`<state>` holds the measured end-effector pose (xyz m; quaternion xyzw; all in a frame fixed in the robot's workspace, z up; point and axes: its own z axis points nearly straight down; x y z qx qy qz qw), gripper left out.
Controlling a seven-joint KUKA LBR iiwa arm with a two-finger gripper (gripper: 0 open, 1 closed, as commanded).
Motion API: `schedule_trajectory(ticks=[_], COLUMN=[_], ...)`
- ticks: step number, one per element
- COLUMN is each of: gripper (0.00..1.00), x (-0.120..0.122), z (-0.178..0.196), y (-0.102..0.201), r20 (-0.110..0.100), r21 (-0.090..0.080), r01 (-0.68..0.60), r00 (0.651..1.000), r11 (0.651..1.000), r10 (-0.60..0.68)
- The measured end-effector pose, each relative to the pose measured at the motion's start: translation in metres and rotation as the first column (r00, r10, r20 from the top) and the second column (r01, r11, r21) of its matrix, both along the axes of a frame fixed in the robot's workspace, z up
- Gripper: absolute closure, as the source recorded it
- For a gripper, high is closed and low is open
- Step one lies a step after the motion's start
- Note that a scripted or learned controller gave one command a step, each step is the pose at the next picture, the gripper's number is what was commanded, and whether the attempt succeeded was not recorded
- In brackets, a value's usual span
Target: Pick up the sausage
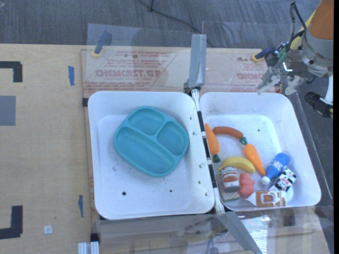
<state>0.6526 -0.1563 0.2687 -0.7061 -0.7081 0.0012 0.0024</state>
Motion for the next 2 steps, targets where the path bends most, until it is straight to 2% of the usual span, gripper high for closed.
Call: schedule_trajectory(ticks=[1,2], gripper=[0.00,0.00], x=[0.013,-0.035], z=[-0.175,-0.180], y=[0.045,0.048], r20=[0.004,0.010], r21=[-0.002,-0.002], r01=[-0.184,-0.158], r00=[0.983,0.987], r11=[0.983,0.987], r10=[0.184,0.158])
